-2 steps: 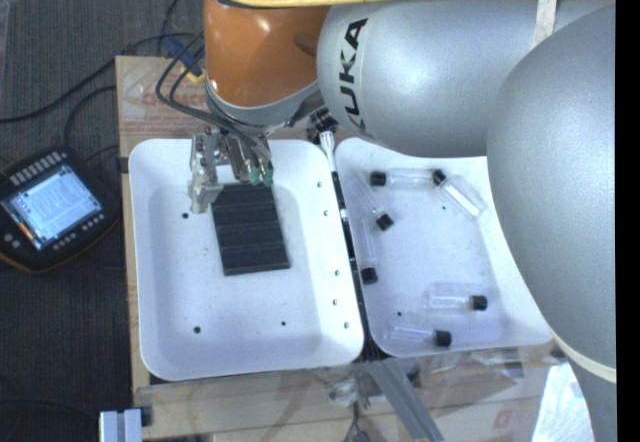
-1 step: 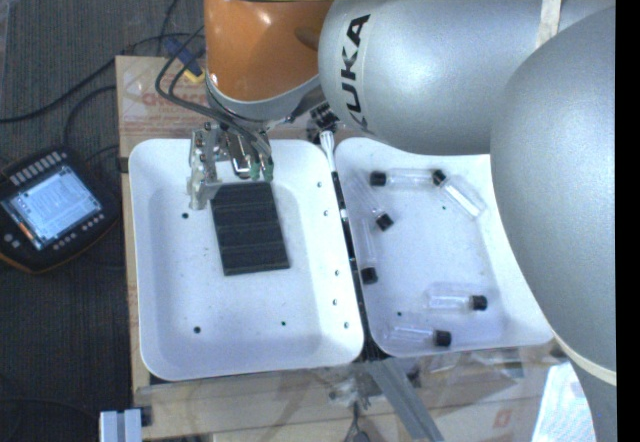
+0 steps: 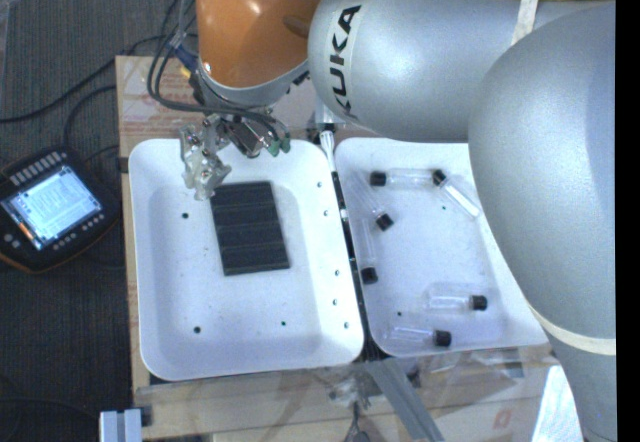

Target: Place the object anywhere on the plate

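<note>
On my grey arm (image 3: 420, 60) the black letters "KUKA" run sideways down the casing; I can read nothing else.

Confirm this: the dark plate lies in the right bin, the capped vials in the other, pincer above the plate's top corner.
Wrong bin. The camera view shows the plate in the left bin; the vials lie in the right bin. The pincer is by its top corner.

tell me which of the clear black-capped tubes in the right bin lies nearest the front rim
The clear plastic tube with a black cap at the bottom of the right white bin. Another tube lies just above it; the rest sit farther back.
</note>
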You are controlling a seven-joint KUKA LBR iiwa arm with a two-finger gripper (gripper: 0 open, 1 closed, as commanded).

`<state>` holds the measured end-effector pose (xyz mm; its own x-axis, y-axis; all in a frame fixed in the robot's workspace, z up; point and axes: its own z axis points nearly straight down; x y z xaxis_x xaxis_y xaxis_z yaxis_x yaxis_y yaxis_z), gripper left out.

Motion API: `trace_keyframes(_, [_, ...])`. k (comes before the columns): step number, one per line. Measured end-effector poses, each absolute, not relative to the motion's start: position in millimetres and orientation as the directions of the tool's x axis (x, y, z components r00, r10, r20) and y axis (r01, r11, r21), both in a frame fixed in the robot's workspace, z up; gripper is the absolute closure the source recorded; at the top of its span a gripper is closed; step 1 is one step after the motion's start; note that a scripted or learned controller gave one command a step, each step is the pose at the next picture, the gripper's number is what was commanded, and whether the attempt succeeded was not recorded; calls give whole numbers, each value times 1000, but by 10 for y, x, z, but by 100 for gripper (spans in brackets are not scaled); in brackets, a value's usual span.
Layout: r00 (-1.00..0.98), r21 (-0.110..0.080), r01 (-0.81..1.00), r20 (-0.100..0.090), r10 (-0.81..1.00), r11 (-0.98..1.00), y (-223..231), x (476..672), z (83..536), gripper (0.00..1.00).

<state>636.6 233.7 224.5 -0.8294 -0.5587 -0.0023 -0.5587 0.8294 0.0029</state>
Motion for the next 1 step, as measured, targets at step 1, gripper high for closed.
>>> trace_keyframes(1, [-658,2,-753,-4,-753,658,2338,6688,2233,100])
